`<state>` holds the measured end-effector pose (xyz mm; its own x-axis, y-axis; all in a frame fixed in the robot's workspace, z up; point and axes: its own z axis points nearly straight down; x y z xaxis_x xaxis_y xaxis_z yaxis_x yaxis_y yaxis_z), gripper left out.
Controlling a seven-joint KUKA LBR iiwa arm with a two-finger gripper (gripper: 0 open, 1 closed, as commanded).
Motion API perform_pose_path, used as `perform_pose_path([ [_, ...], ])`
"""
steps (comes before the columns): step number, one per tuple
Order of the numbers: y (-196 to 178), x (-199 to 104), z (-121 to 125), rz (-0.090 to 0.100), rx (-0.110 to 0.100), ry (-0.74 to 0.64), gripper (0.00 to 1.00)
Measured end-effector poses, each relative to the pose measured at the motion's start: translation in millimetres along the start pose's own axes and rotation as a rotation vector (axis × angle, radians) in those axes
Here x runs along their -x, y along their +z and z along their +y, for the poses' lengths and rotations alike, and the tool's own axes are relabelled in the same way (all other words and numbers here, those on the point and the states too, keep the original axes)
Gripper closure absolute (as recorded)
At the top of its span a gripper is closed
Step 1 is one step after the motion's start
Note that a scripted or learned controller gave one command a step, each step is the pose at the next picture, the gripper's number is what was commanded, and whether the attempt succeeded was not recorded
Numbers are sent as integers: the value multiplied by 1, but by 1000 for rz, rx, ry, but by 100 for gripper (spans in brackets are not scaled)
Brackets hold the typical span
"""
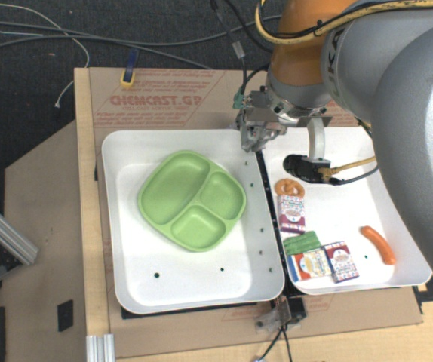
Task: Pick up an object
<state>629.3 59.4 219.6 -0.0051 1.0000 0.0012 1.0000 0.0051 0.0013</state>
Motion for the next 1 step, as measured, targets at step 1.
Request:
perform_pose_path([
  [1,0,3,0,-1,-1,3,0],
])
